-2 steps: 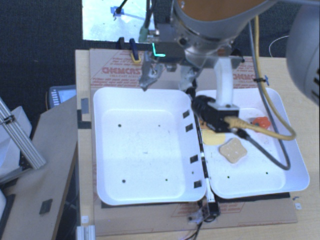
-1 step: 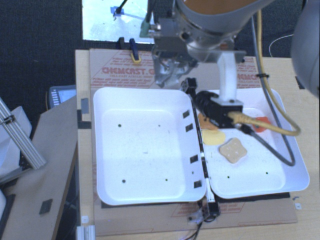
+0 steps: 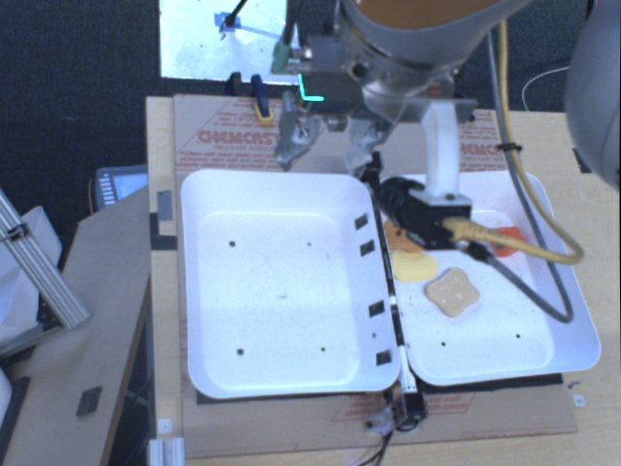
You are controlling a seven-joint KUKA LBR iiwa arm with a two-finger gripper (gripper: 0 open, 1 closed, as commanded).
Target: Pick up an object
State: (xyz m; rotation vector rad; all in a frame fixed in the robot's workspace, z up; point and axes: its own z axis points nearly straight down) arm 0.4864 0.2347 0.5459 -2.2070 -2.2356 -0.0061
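Tan toast-shaped toy slice lies untouched in the shallow white bin on the view's right (beside a flat yellow piece); the two-finger gripper hangs spread and empty, so the whole pick is left.

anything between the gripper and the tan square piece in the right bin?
Partly. The gripper hangs over the left bin's back rim, so the bins' joined rims cross the straight line to the tan piece. A yellow piece lies close beside it on the gripper's side. Nothing covers it from above.
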